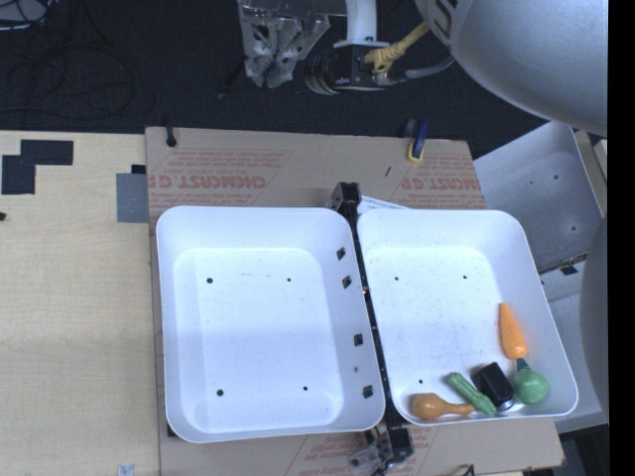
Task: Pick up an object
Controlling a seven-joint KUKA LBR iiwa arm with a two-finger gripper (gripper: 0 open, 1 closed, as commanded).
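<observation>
Objects lie in the near corner of the right bin (437, 236): an orange gourd toy (440, 406), green stick (470, 392), black block (493, 384), green ball (531, 386), orange carrot (512, 332). Far above the bench, I see the gripper (281, 48) holding nothing; how open, I cannot tell.
</observation>
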